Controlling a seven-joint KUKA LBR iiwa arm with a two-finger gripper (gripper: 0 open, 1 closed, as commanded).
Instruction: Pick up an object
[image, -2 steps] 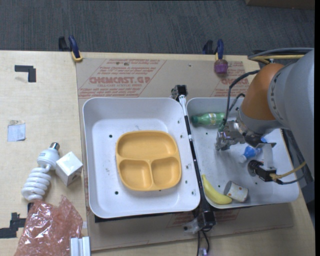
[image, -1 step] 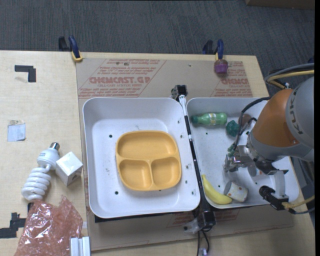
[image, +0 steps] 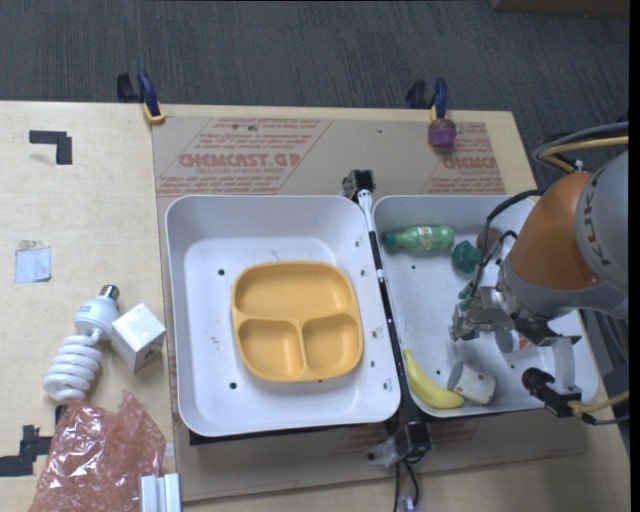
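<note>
Jaws (image: 468, 330): state cannot be told; being held low inside the right bin (image: 430, 215), near the banana (image: 428, 385) lying at the bin's front edge.

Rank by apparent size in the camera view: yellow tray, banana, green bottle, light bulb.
Largest to smallest:
1. yellow tray, clearly largest
2. light bulb
3. banana and green bottle: look about alike, so not ranked against each other

Grey arm (image: 600, 215) with a broad orange band (image: 545, 245) (yellow and black cables trailing).
</note>
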